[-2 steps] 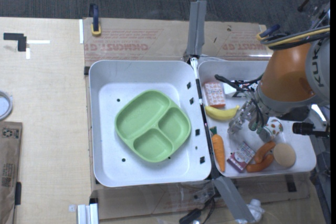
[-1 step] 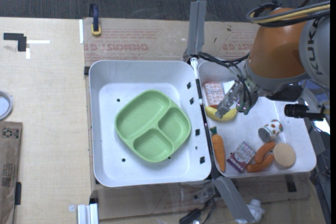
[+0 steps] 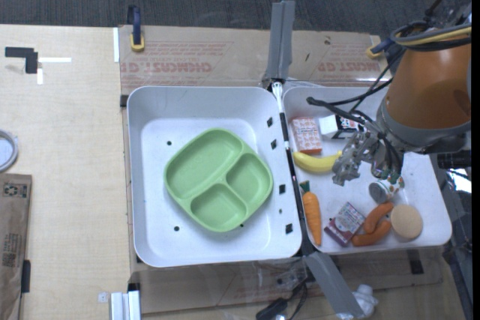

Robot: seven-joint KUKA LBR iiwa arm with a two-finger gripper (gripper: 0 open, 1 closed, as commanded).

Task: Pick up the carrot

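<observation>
The carrot (image 3: 312, 216) is orange with a green stub at its top and lies along the left wall of the right bin (image 3: 439, 225), near the front. My gripper (image 3: 346, 170) hangs over the middle of that bin, up and to the right of the carrot, apart from it. Its fingers point down and left, close to the yellow banana (image 3: 315, 162). Nothing shows between them.
The left bin (image 3: 142, 161) holds a green divided plate (image 3: 218, 180). In the right bin lie a red-and-white carton (image 3: 306, 134), a small maroon packet (image 3: 344, 222), an orange sausage-like toy (image 3: 374, 224) and a tan round bun (image 3: 406, 222).
</observation>
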